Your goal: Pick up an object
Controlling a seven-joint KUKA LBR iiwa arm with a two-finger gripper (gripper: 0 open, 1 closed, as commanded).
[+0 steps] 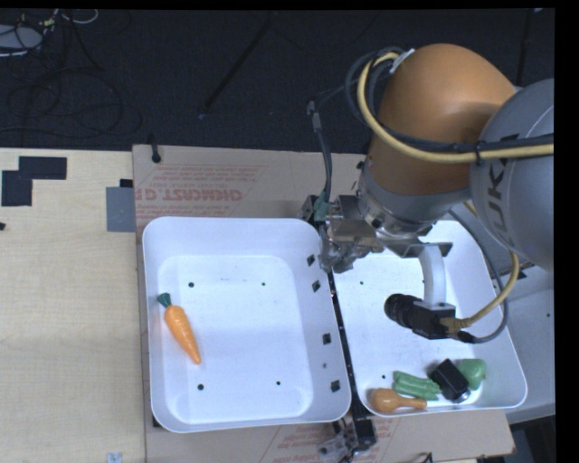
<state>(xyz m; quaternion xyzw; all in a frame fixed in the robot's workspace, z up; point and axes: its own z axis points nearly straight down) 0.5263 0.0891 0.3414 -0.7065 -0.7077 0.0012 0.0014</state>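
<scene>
Plainly the gripper point(342, 246), its state impossible to tell, could snag the left bin point(312, 271) rim beneath it.

A pale wood-grain table point(63, 307) is seen across the left side, marked near its far left edge by dark rectangular patches point(34, 176). A brown cardboard sheet point(226, 185) printed with reversed red lettering is laid on it. Beyond the table's far edge, a dark floor point(181, 72) strewn with cables point(54, 27) is visible.
</scene>
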